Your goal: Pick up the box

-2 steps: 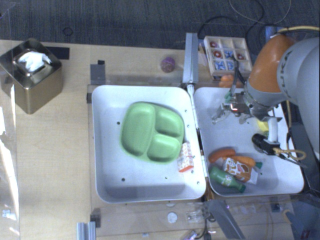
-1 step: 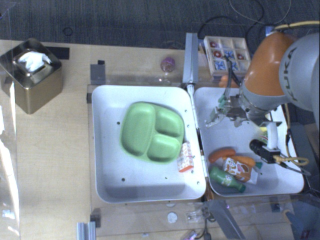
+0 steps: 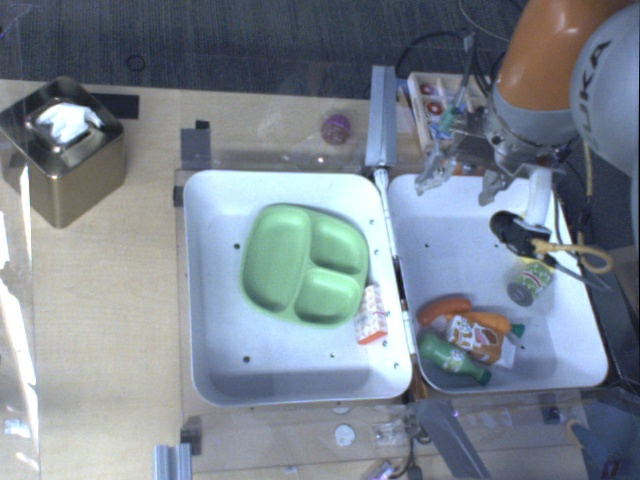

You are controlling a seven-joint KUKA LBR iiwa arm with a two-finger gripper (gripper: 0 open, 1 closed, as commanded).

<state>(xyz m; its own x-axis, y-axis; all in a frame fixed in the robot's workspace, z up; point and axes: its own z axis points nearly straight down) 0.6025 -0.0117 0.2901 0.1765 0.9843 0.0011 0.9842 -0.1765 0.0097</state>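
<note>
Tool above the right bin's far edge, box not yet taken.

My tool hangs over the far edge of the right bin, its two fingers spread apart with nothing between them. The box, a small red-and-white carton, lies in the left bin against its right wall, just beside the green tray. I judge it light, thin-walled and easily crushed; I would grip across its narrow width with modest force. Bottles and a can crowd the right bin's near corner.
</note>
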